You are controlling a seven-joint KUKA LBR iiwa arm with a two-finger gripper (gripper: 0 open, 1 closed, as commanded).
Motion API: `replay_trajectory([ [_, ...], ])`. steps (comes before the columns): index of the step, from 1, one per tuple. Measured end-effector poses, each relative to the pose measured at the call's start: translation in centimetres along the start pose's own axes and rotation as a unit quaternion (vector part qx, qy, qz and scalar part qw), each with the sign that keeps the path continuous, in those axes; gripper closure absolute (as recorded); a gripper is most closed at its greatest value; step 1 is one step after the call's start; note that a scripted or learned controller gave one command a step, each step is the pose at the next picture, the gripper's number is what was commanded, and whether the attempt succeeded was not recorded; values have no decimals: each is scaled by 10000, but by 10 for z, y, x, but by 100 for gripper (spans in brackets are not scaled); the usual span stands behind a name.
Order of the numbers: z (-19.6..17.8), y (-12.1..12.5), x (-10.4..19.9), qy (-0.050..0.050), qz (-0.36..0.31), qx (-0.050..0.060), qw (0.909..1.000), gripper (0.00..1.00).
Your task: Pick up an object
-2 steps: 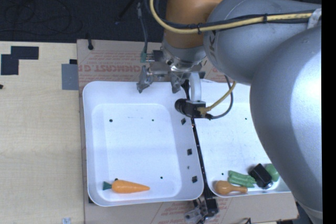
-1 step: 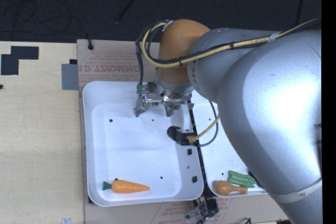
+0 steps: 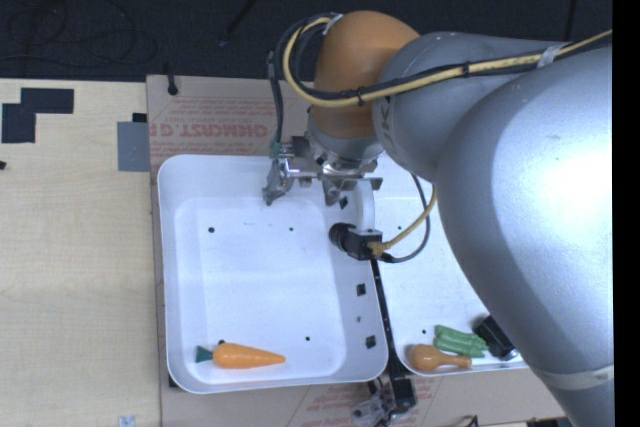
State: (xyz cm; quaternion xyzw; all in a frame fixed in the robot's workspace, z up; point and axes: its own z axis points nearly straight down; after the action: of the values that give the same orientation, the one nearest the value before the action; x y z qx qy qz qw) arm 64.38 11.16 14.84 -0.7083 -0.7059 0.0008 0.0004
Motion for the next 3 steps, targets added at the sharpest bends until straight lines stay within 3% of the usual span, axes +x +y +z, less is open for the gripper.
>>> replay_trajectory([
  [1, -41, 0, -51, -4, 0, -10, 10000, 0],
  [2, -197, 1, -169, -30, 34, -87, 10000, 0],
  [3, -297, -11, -217, -16, 1, -52, 10000, 0],
])
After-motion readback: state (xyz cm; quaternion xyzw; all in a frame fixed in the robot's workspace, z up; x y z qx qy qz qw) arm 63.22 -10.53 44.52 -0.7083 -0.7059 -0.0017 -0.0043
